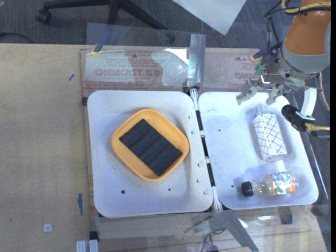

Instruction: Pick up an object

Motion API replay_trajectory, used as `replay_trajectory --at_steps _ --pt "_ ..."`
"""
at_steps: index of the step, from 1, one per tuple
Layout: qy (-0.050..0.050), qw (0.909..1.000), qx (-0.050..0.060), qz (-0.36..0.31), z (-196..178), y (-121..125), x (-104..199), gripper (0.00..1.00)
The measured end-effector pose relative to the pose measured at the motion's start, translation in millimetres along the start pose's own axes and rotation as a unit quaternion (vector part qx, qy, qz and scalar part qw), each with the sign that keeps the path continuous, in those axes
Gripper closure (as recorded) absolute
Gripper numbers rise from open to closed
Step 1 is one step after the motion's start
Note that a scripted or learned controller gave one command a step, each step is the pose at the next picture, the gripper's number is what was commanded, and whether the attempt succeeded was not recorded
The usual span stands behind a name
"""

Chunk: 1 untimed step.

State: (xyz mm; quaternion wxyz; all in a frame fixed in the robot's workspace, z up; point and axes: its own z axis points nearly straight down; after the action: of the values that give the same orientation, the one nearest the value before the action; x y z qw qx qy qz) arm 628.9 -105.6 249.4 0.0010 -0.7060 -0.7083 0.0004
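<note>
Bottle: a small clear bottle [269,185] with a black cap lies on its side near the front edge of the right bin [231,135], cap pointing toward the divide between the bins.
Wrapped pack: a white pack with a red lattice print [269,135] lies lengthwise in the right bin, behind the bottle and well apart from it.
Fingers: the gripper [261,94] hangs over the far right corner of the right bin; its two fingers are spread apart with nothing between them.
Pack and fingers: the pack's far end sits just in front of the fingertips, a little to their right; whether they touch it I cannot tell from where I stand.
Arm: grey with an orange band [310,25], coming in from the right.
Left bin: the left bin [105,193] holds a yellow tray [122,147] turned diagonally, with a dark ribbed block [150,146] lying on it.
Desk: a pale wooden desk [39,140] carries both bins.
</note>
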Motion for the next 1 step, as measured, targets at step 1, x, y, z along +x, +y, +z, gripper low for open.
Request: replay_trajectory --at_steps 1 --pt "0.0 0.9995 -0.001 0.031 58.8 -28.9 -59.4 0.0"
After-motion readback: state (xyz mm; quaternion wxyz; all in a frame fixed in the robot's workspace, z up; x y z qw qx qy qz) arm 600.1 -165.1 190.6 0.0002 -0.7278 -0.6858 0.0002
